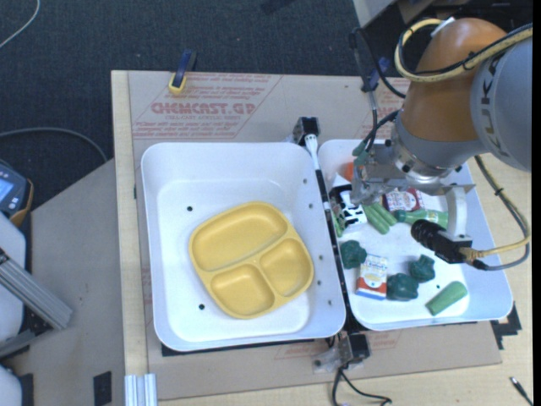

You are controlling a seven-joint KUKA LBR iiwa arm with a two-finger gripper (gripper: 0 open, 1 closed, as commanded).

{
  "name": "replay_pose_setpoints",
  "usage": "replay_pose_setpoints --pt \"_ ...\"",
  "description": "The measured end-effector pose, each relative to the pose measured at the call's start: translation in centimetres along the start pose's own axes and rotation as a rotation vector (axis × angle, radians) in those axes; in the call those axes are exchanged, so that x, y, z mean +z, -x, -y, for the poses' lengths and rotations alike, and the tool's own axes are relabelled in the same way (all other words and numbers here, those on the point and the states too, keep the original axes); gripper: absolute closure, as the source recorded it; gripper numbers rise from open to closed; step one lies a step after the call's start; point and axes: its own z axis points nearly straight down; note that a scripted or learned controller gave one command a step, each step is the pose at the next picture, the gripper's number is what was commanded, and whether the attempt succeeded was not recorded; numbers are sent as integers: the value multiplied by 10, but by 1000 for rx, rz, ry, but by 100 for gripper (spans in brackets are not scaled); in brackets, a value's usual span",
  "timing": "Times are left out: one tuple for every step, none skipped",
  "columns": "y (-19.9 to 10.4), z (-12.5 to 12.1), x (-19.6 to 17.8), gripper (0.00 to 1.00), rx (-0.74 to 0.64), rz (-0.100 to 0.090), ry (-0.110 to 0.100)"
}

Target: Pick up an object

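1. Hanging over the right bin (486, 299), our arm (456, 83) hides the tool (365, 191); we cannot tell its state or whether it holds anything.
2. Candidates for the pick all lie in the right bin. Green bean pod (379, 218): just beside the tool, near the bin's left wall. We judge it light, stiff plastic, slightly slippery; best pinched across its narrow width at mid-length.
3. Green cylinder (446, 297): near the front right corner, apart from the rest. Likely light and prone to roll; grip across the short axis.
4. Small carton (373, 277): white with red and blue print, between the broccoli pieces. Probably thin and crushable; take by its flat sides.
5. Three dark green broccoli pieces, e.g. (351, 253): lumpy, probably light, uncertain hold.
6. Left bin (169, 172): holds one yellow tray (250, 258) with three compartments, lying flat. Wide and shallow, a poor pick.
7. Both bins sit on the table (131, 227).
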Motion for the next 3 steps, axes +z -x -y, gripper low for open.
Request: replay_pose_setpoints --pt "-51 9 15 100 1 0 -5" --pt "-62 19 -3 100 5 2 2" --pt "-62 12 17 100 7 3 -5"
